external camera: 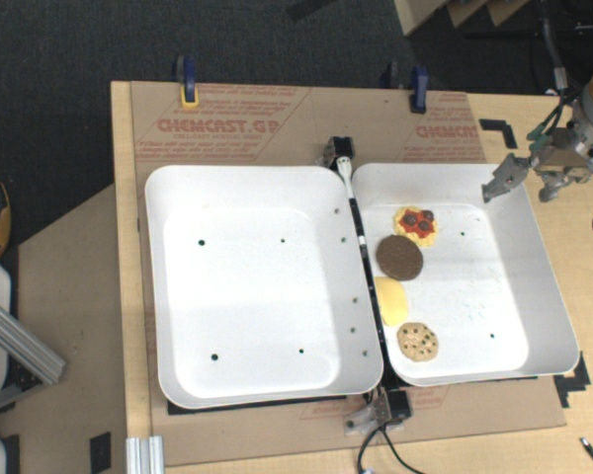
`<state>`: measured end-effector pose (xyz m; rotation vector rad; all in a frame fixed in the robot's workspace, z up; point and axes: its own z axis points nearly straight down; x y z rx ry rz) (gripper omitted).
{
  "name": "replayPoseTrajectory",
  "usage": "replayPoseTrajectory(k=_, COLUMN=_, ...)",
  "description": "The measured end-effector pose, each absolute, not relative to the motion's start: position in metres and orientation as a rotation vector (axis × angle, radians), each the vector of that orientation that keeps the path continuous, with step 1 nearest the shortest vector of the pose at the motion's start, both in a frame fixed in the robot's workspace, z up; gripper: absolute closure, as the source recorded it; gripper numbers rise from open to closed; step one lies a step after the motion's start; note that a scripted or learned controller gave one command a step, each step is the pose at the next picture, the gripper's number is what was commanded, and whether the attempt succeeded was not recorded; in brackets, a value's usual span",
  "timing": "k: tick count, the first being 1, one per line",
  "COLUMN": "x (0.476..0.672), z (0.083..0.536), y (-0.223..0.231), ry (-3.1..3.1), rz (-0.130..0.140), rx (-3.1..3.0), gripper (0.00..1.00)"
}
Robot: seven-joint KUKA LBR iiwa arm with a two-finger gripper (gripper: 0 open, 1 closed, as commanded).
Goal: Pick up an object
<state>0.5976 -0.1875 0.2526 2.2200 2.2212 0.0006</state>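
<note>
Gripper (527, 179): at the far right, above the upper right corner of the right bin; its two fingers are spread apart and hold nothing.
Right bin (514, 294): shallow, white, bearing four flat items in a column along its left side.
Red-topped pastry (417, 224): top of the column, yellow rim, well apart from the gripper.
Dark brown disc (400, 257): just below the pastry, touching it.
Yellow piece (392, 299): below the disc, against the bin's left wall.
Chip cookie (417, 342): lowest, near the bin's front edge.
Left bin (247, 284): white, beside the right bin.
Bench board (306, 121): brown, with red printed lettering, under both bins.
</note>
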Motion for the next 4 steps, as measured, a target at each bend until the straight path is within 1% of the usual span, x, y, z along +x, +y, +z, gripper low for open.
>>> replayPoseTrajectory(k=1, x=0.598, z=0.264, y=-0.188, ry=2.22, rz=0.003, rx=2.216, gripper=1.0)
replayPoseTrajectory(k=2, x=0.596, z=0.214, y=-0.111, ry=2.234, rz=-0.002, rx=2.219, gripper=1.0)
replayPoseTrajectory(k=3, x=0.536, z=0.088, y=-0.114, ry=2.229, rz=-0.014, rx=2.235, gripper=1.0)
replayPoseTrajectory(k=4, x=0.541, z=0.096, y=-0.115, ry=2.221, rz=0.0, rx=2.222, gripper=0.0)
